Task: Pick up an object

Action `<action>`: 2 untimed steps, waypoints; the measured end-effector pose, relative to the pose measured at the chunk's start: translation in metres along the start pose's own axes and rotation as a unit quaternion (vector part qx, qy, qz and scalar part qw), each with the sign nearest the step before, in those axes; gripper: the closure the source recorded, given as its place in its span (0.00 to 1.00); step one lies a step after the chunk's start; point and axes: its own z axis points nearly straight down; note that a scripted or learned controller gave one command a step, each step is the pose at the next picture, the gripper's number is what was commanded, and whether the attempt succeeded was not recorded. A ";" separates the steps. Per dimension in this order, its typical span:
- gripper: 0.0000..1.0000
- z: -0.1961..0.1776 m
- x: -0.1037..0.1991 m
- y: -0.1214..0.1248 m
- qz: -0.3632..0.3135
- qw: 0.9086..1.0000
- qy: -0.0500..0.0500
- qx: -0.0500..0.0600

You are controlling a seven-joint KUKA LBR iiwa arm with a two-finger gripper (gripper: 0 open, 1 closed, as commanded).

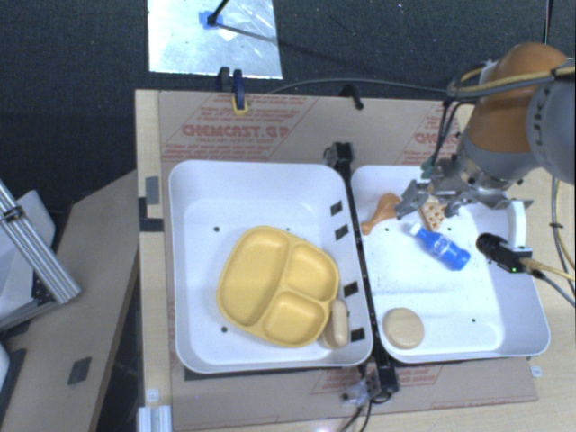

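The grey arm with its orange band reaches in from the right and hangs its two-finger gripper (pixel 434 207) over the far part of the right shallow white bin (pixel 526 331). Its dark fingers are spread apart, one slanting out to each side, and between them sits a small tan waffle-patterned piece (pixel 432 213), close under the wrist; whether the fingers actually touch it cannot be told from this slant. Just to the left of the gripper, near the divider, lies an orange-tan drumstick-shaped toy (pixel 382 211), its thin end pointing toward the divider. Just below and slightly right of the gripper, toward the near side, lies a blue plastic bottle with a white cap (pixel 441 246), tilted diagonally with the cap end nearest the fingers. Farther toward the near edge, well apart from the gripper, rests a round beige bun-like disc (pixel 403 328). Across the divider, well to the gripper's left, the left shallow white bin (pixel 202 196) holds a yellow three-compartment plastic plate (pixel 274 282), with a pale beige oblong roll (pixel 337 323) touching its near right rim.
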 end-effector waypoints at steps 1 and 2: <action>0.00 -0.007 0.000 0.003 -0.001 1.000 -0.001 -0.006; 0.00 0.037 -0.003 0.009 0.000 1.000 -0.001 -0.005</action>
